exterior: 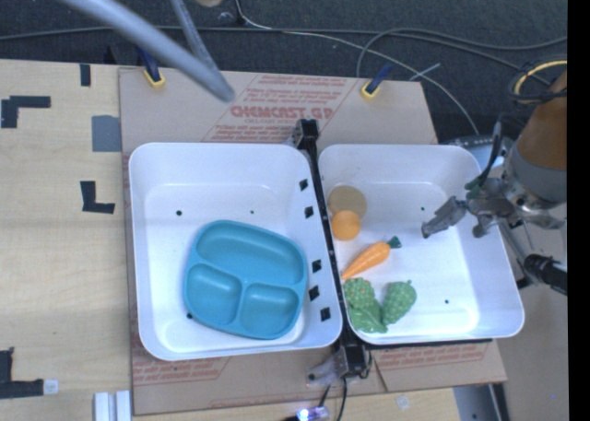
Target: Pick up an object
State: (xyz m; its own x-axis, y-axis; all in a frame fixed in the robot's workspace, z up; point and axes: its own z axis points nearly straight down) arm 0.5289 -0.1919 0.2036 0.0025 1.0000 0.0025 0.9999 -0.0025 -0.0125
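The right bin (461,318) holds a toy carrot (366,260), a small orange ball (346,225) resting against a tan round piece (348,199), and two green leafy toys (363,303) (399,299). My gripper (454,228) hangs over the right side of this bin, near its right wall. It stands open with nothing between its fingers. The carrot lies well to its left, and the green toys sit below and to the left.
A blue divided plate (246,278) lies in the left bin (152,226). A black clip strip (318,226) runs along the wall shared by the bins. Cables (406,51) trail across the dark floor behind the bench. A grey pole (120,18) crosses the upper left.
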